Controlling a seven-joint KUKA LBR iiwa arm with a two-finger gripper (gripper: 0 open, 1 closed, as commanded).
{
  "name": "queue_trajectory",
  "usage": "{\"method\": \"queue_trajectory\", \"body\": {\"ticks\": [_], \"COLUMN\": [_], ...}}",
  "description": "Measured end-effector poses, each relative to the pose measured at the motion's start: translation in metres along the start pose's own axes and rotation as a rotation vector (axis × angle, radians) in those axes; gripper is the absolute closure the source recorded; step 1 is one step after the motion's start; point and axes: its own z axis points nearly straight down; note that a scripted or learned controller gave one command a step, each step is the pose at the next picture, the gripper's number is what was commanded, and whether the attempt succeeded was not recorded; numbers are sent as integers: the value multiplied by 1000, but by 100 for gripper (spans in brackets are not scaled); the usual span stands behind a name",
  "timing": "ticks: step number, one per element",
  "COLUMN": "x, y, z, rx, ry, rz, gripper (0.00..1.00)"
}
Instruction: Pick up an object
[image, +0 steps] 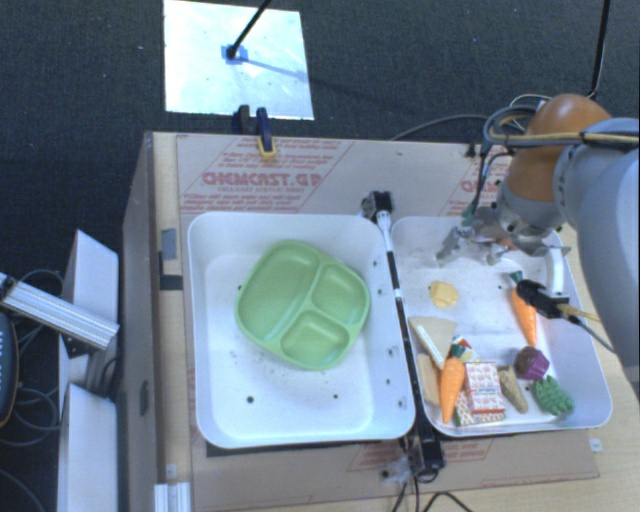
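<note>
Bench carries two white bins. Right bin (585, 400): yellow piece (444, 294), carrots (452, 385) (525, 316), purple veg (531, 362), small carton (483, 391), all lying loose. Gripper (472, 245) above bin's far end, fingers spread apart, nothing betw. them. Left bin (215, 400): green divided tray (303, 303).
</note>
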Motion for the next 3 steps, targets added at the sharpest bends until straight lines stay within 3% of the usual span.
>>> {"method": "queue_trajectory", "body": {"ticks": [1, 2, 3], "x": [-3, -9, -64], "y": [-58, 0, 0], "z": [0, 0, -1], "rx": [1, -1, 2], "ry": [0, 1, 2], "rz": [4, 1, 1], "gripper": [0, 0, 0]}}
